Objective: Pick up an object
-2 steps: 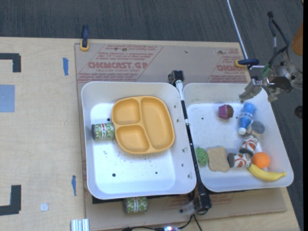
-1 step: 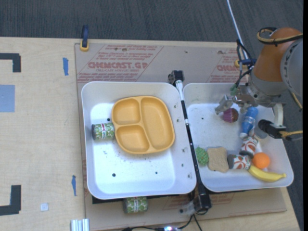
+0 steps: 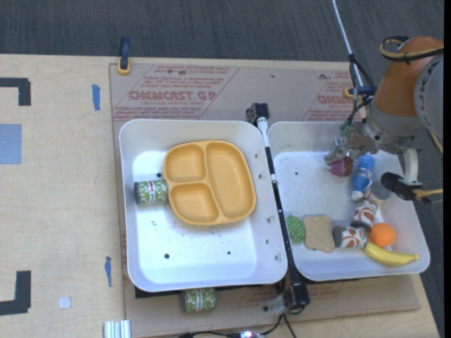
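Gripper (image 3: 344, 153) at right bin's (image 3: 304, 272) 1 o'clock, over purple object (image 3: 342, 166); claw opening and hold: cannot tell.

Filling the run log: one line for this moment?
arm: over right bin | pincer: by purple item | bottle: lying | left bin: yellow plate, can

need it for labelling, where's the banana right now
The banana lies in the right bin's near right corner, just below the orange ball.
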`<state>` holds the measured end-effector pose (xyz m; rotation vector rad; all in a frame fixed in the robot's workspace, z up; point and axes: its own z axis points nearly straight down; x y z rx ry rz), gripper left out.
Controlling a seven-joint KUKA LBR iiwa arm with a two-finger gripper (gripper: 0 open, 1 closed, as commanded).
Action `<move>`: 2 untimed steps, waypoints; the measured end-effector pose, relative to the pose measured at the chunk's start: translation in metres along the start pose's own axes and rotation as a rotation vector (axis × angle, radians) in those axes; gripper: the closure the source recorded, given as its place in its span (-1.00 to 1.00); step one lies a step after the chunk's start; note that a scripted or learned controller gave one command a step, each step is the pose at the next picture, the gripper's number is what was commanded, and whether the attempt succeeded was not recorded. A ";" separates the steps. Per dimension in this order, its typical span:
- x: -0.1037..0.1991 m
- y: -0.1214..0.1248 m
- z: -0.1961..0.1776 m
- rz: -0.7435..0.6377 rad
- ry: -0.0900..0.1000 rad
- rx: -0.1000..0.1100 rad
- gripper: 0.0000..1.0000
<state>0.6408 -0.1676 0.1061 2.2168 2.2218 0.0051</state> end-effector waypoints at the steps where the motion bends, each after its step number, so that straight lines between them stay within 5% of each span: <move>1: 0.034 -0.053 -0.076 0.001 0.001 0.005 1.00; 2: 0.122 -0.066 -0.093 0.000 0.002 0.006 1.00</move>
